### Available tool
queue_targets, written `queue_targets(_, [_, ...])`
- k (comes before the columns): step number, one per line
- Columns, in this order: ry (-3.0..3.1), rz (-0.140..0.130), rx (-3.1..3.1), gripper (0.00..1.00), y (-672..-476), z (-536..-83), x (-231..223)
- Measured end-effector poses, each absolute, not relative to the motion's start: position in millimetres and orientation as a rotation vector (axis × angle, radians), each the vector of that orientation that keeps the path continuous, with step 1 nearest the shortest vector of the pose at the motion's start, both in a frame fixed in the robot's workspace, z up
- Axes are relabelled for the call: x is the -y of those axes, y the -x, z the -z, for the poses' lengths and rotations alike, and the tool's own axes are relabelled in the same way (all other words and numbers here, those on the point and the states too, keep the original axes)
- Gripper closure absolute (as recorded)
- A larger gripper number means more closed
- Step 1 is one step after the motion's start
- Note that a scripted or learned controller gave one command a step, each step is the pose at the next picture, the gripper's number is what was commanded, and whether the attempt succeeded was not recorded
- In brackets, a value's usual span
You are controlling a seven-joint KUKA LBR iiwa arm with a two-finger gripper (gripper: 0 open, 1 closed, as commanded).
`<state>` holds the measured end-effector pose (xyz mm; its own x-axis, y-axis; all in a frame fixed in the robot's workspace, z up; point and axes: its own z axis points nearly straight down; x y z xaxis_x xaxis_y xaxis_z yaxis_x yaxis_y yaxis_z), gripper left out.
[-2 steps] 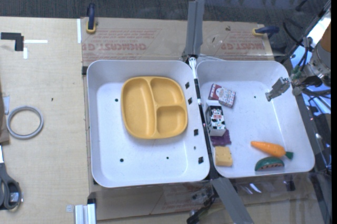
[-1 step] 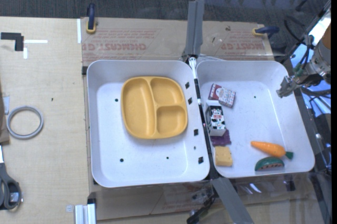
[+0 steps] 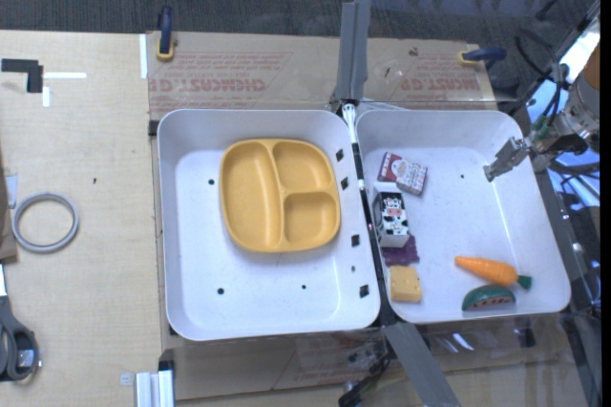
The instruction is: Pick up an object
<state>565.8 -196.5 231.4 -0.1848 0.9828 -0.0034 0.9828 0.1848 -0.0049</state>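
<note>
1. At the far right edge of the right bin [image 3: 535, 195], the claw [image 3: 500, 163] hangs over the bin's white floor, reaching in from the right. It is small and grey, and I cannot tell how it is set. Nothing is seen held in it, and it touches none of the objects.
2. Well apart from the claw, near the bin's front right corner, lies a toy carrot [image 3: 489, 270]. Its long axis runs left to right, slightly tilted, with the orange tip to the left and the green top to the right.
3. Just in front of the carrot sits a watermelon slice [image 3: 488, 298], green rind outward.
4. Along the bin's left wall, from back to front, lie a small red and white card box [image 3: 402, 172], a black and white carton [image 3: 391, 217], a purple piece [image 3: 405, 251] and a yellow cheese wedge [image 3: 405, 284].
5. Left of these, the left bin [image 3: 191, 290] holds a yellow divided plate [image 3: 280, 195].
6. On the wooden surface [image 3: 86, 300] to the far left lies a grey tape ring [image 3: 42, 222].
</note>
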Motion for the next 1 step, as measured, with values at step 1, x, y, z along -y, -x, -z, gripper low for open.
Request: queue_targets(1, [2.302,-0.005,2.135,0.0,-528.2,-227.1,136.9])
